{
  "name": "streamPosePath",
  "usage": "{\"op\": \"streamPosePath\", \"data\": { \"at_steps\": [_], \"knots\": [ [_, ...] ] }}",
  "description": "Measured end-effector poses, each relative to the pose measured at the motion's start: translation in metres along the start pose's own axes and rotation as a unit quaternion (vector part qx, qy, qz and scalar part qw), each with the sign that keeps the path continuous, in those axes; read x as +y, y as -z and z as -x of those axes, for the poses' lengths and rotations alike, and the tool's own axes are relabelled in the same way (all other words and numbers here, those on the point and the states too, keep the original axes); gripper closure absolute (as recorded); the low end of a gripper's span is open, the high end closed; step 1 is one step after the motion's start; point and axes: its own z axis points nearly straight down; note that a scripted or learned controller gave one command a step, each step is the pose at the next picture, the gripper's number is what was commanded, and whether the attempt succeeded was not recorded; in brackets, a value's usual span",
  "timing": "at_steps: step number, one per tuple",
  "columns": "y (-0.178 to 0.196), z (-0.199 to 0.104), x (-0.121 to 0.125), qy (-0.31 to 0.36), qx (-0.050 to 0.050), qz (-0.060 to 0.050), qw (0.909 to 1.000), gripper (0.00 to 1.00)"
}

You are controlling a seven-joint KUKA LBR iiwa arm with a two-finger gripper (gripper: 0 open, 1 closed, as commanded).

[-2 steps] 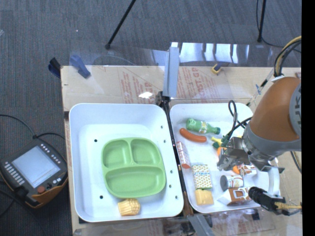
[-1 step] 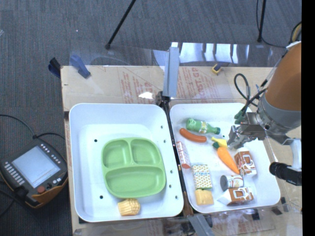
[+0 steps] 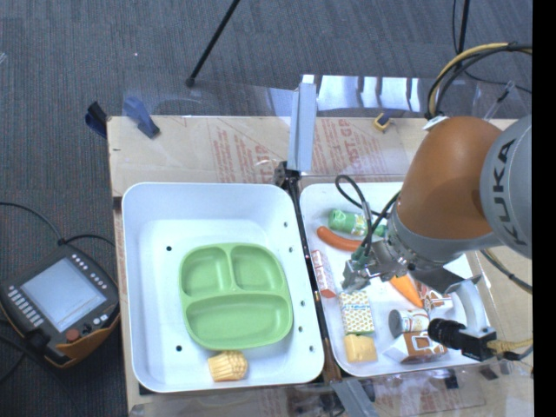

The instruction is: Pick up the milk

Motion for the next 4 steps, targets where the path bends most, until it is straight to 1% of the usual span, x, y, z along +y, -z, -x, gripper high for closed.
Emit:
{"op": "streamPosePath", "data": {
  "at_steps": [1,2,3,4],
  "knots": [
    [-0.034,-0.067,0.008,0.087,-0.001,0.001,0.9962,1.00],
    [-0.026,-0.065,0.008,0.083,-0.001,-0.002,0.9965,1.00],
    [-0.053,-0.109,0.017,0.200,-0.002,0.001,0.9799,1.00],
    [-0.051,-0.025,0.000,0.228,-0.003,0.002,0.9737,1.00]
  ]
}}
